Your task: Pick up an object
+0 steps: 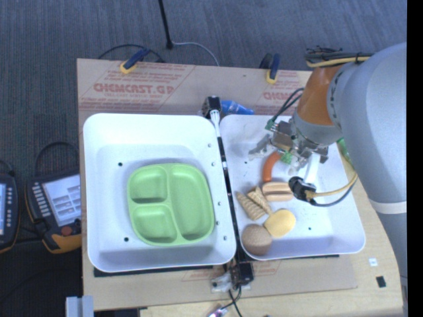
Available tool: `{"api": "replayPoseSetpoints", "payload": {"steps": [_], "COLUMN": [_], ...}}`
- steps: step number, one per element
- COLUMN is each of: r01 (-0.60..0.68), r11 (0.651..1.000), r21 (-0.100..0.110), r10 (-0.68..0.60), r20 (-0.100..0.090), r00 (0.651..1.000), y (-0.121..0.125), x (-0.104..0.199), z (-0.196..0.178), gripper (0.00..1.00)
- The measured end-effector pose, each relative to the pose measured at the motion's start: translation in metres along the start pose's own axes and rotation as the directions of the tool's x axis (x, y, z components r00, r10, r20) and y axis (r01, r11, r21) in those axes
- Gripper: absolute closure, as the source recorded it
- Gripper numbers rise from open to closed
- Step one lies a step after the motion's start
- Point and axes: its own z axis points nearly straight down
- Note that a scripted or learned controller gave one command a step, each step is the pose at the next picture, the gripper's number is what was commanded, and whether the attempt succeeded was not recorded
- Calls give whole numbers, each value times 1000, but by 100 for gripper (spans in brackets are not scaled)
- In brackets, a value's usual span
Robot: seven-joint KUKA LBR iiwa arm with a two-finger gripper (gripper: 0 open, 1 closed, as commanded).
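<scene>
Here, arm bent down from the right, pincer (285, 152) over the orange sausage (269, 167), right bin (344, 243), grip state unclear.

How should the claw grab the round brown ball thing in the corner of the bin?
Probably straight down from above, pinching the brown ball across its middle. It is round, so no side is better, but the right bin's wall sits close beside it and the yellow piece touches its other side, leaving the top open.

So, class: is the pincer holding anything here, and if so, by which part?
It cannot be told. The pincer sits low over the right bin, just above the orange carrot-like piece, but the wrist hides its tips, so no hold shows.
</scene>
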Motion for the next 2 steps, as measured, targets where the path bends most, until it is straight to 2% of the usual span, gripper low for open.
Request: {"api": "replayPoseSetpoints", "payload": {"steps": [1, 2], "r01": [23, -5], "r11": [1000, 1000], "r21": [-6, -8], "r10": [-23, 5], "r20": [-3, -2], "r00": [1000, 1000], "y": [-29, -48], "x": [-6, -5], "z": [19, 19], "gripper": [0, 0]}}
